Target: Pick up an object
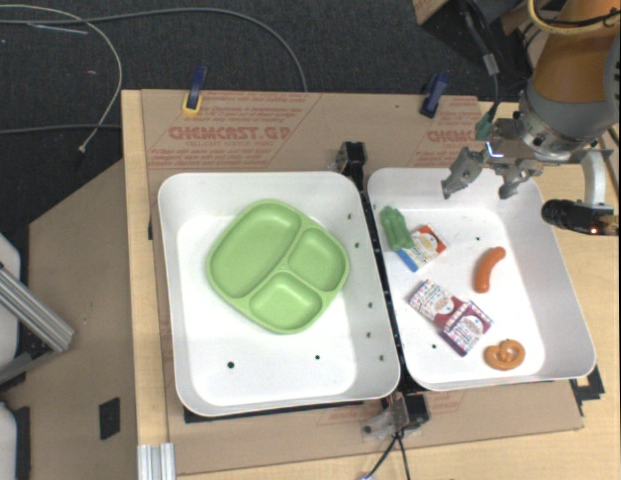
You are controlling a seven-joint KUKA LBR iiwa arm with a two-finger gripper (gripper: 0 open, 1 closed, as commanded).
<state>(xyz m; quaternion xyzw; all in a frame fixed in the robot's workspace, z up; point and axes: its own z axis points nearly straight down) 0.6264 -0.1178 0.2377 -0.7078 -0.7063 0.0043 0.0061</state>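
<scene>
My gripper (486, 179) hangs open over the far edge of the right bin (560, 268), with nothing between its fingers. Below it in that bin lie a green item (394, 226), a small red and white packet with a blue end (422, 245), an orange sausage (489, 268), a purple and white carton (449, 314) and a brown pretzel-like ring (505, 354). The sausage is the nearest of these, a little toward the front and right of the fingers.
The left bin (190, 358) holds a green divided plate (278, 265). Blue clamps (195, 88) (434, 95) grip the cardboard sheet at the back. A black divider (375, 258) runs between the bins.
</scene>
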